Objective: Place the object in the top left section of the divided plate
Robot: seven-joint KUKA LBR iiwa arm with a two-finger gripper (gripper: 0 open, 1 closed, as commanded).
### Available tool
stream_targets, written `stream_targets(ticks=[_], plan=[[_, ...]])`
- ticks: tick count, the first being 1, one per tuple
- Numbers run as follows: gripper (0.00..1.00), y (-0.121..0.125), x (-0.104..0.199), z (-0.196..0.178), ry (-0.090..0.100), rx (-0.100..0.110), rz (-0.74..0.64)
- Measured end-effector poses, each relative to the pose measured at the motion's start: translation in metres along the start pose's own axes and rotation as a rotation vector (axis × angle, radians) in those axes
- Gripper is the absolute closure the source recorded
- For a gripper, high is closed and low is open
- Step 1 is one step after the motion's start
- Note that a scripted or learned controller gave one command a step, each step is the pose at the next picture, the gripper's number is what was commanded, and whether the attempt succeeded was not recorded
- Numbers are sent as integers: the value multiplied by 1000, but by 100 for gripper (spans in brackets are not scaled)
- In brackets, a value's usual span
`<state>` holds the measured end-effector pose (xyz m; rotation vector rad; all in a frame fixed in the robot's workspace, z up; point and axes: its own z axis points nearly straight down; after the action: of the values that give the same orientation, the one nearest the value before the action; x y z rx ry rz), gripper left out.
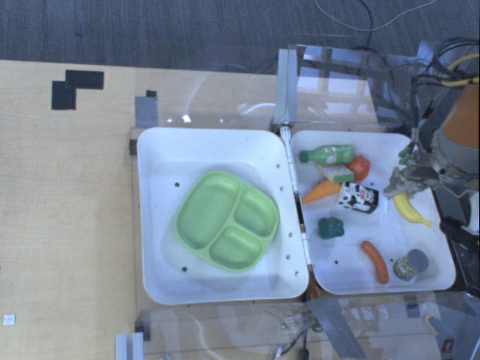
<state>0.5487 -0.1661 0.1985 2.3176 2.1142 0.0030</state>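
bench front: at the bottom of the frame, nearest you, a clear plastic edge (352, 328) runs below both bins, with cables under it.
left bin (157, 201): it fills the middle of the frame and carries the green divided plate (228, 221).
plate: it sits turned at a slant, one large section toward the left and two smaller ones toward the right and lower right. you can see bare green in every section.
right bin (439, 272): right of centre, edge to edge with the left bin.
task's thing: the task names no single object, so you have the whole right bin to look over.
green bottle (327, 154): upper left of the right bin, lying flat, long axis nearly left to right.
red piece (360, 167): just right of the bottle.
carrot (321, 192): below the bottle, long axis slanted, narrow end pointing lower left.
black-and-white packet (358, 198): just right of the carrot.
dark green lump (330, 228): mid bin.
sausage (375, 262): lower bin, long axis running upper left to lower right.
tin can (411, 265): lower right corner.
banana (409, 208): right side, long axis running upper left to lower right.
gripper (409, 178): at the right edge of the frame, low over the upper end of the banana. you cannot tell whether the claw is spread or closed, nor whether it touches the banana.
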Motion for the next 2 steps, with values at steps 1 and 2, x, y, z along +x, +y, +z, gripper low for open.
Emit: stream_targets(ticks=[1,2], plan=[[100,-12,54,-29,1,0,-91],[100,3,145,6,2,1,-137]])
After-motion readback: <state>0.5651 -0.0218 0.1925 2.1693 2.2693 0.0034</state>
